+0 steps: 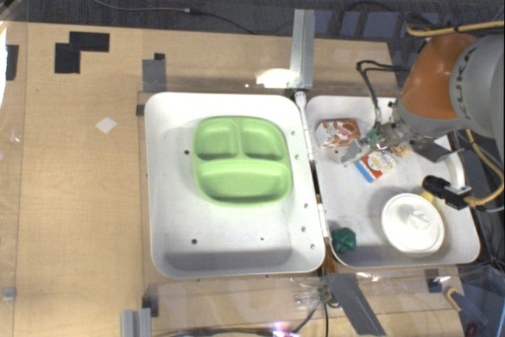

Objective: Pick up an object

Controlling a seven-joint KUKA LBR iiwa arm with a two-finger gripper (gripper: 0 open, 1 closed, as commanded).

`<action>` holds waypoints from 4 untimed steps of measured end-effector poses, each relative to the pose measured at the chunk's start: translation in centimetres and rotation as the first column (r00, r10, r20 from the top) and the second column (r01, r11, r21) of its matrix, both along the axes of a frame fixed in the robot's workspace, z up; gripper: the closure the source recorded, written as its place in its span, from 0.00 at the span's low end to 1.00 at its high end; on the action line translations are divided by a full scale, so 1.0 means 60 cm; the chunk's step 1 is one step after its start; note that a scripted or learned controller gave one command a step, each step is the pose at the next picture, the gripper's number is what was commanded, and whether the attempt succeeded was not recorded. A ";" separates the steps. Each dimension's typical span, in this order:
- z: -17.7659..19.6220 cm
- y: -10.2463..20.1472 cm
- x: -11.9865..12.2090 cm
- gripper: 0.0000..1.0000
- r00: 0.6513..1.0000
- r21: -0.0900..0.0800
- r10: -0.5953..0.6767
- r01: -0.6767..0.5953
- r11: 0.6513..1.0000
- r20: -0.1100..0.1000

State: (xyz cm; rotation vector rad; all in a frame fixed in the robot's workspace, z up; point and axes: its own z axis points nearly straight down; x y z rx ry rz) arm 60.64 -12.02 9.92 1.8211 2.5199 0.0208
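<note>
We see 2 white bins side by side on the bench: the left bin (pixel 166 170) holds a green divided tray (pixel 239 159), and the right bin (pixel 339 197) holds the loose things the task could take. In the right bin lie a red-and-white packet (pixel 338 132) at the far left, a second small packet with blue on it (pixel 376 164) just right of it, a white round lid-like dish (pixel 412 222) toward the near right, and a small dark green object (pixel 343 240) at the near left corner. The gripper (pixel 377 140) sits low over the far part of the right bin, between the 2 packets and seemingly touching or just above them; we cannot tell how its jaws stand, as the metal parts blur into the packets. We judge the task to be at the reach-and-grasp stage: the arm is down at a candidate, nothing is visibly lifted, and closing, gripping and raising are left.
</note>
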 end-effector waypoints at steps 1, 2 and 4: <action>0.001 0.011 -0.048 0.00 0.998 -0.004 0.065 -0.064 0.998 0.006; -0.012 0.029 0.061 0.00 0.997 0.002 0.073 -0.073 0.997 -0.020; 0.137 0.038 0.107 1.00 0.985 0.008 -0.172 0.172 0.985 -0.027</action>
